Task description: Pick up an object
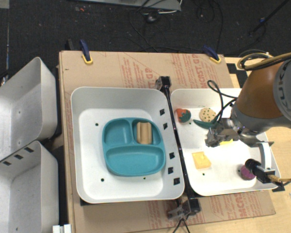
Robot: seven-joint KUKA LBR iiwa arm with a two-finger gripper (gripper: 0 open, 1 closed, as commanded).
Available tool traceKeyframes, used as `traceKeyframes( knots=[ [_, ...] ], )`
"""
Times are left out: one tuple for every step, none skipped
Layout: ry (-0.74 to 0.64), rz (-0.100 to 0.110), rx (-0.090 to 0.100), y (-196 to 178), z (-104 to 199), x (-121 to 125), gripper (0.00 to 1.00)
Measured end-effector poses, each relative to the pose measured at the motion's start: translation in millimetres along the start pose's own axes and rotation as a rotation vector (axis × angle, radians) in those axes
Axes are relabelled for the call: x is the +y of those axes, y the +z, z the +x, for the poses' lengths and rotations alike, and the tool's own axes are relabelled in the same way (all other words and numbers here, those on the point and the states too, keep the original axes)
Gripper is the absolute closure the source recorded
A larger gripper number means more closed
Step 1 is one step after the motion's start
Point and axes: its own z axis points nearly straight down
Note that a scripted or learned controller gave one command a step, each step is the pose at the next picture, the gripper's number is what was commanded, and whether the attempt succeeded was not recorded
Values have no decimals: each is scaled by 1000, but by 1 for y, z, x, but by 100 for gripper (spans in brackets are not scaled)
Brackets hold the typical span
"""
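Gripper [214, 139] mid right bin [218, 188]; cheese [202, 160] just below

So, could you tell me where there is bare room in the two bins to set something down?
Left bin: bare floor rings the teal tray, widest on its left. Right bin: free patch between the yellow block and purple object. Crowded at the back, around the gripper.

The grey arm [269, 98] reaches in from the right, its orange band (broad and glossy) curving above the wrist. The pincer [216, 137] hangs low at the arm's end, pointing down and leftward, partly shadowed.
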Motion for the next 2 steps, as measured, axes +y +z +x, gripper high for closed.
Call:
traceKeyframes(
  knots=[
    [-5,0,0,-36,0,1,100],
    [-10,0,1,-48,56,26,100]
  ],
)
